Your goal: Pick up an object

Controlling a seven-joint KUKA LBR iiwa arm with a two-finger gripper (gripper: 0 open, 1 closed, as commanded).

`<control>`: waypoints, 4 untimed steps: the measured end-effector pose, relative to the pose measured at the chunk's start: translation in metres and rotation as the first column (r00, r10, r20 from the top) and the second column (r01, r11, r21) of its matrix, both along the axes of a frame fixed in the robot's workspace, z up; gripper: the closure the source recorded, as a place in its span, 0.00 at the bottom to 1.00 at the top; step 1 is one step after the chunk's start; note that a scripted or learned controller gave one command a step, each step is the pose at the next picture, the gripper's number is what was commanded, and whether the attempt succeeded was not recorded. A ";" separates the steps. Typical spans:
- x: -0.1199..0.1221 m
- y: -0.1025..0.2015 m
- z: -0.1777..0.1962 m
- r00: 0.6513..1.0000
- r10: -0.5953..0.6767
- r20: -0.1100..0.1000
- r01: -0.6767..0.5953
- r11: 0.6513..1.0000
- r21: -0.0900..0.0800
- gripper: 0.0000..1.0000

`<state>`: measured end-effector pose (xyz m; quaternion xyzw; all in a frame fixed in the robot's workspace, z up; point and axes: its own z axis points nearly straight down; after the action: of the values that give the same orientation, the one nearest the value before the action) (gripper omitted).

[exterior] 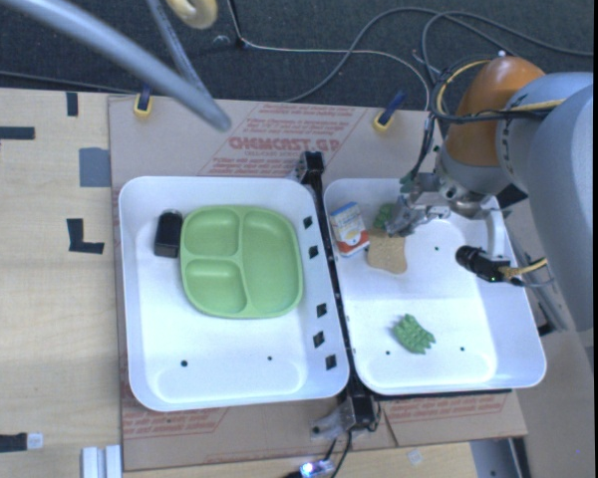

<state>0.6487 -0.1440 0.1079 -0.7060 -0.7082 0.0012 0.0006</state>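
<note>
Two shallow white bins sit side by side on a bench, seen from above at a slant. The robot arm (498, 118), grey with an orange band, reaches in from the right, and its gripper (411, 212) hangs low over the far part of the right bin (498, 366). Whether the gripper is wide or narrow cannot be told from here, and nothing can be seen held in it, so the pick looks not yet done.

Just under and beside the gripper lie a dark green item (387, 216) and a tan flat piece (387, 257), the likeliest targets. A small white carton with blue and red print (348, 226) stands just to their left, close enough to be nudged. A green leafy toy (414, 334) lies well apart, nearer the front.

In the left bin (149, 366) rest a green divided plate (242, 262) and a small black block (167, 234) touching its left edge.
</note>
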 end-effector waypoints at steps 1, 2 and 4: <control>0.003 -0.002 0.061 1.000 -0.002 0.004 0.002 1.000 0.001 1.00; 0.004 -0.002 0.111 1.000 -0.001 0.005 0.001 1.000 0.000 1.00; 0.000 0.118 0.111 1.000 0.001 0.000 -0.001 1.000 0.001 1.00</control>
<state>0.6489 -0.0265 0.2186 -0.7055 -0.7087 0.0008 0.0009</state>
